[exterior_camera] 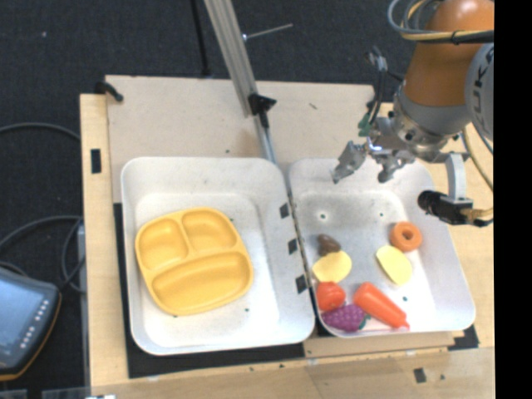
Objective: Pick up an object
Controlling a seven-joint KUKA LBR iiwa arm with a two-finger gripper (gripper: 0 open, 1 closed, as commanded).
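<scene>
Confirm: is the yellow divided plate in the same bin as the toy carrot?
No. The yellow plate lies in the left bin, while the carrot lies in the right bin.

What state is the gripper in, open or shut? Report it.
Open: the gripper has its two fingers spread with a visible gap, nothing between them, above the right bin.

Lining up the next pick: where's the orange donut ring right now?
The donut ring lies in the right bin, near its right wall, just above the yellow slice and below the gripper.
</scene>
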